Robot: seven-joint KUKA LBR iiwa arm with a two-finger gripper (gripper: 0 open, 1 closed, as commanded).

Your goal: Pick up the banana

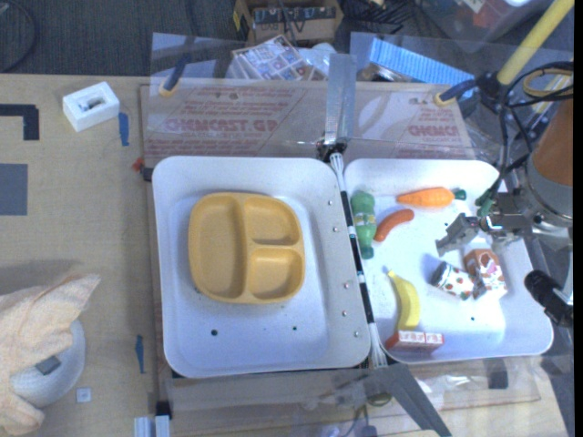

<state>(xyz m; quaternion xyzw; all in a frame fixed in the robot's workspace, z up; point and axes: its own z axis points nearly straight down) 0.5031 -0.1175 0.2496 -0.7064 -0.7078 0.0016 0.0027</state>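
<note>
The banana (406,300) is yellow and lies lengthwise in the lower middle of the right bin (524,330), its tip pointing to the upper left. My gripper (454,237) hangs over the same bin, up and to the right of the banana and apart from it. Nothing shows in its grasp. The wrist and arm come in from the right edge.
Around the banana lie a red-and-white carton (419,339), two strawberry-patterned packets (469,277), a red sausage (393,224), a carrot (425,198) and a green bottle (363,218). The left bin (173,326) bears a yellow divided plate (246,247).
</note>
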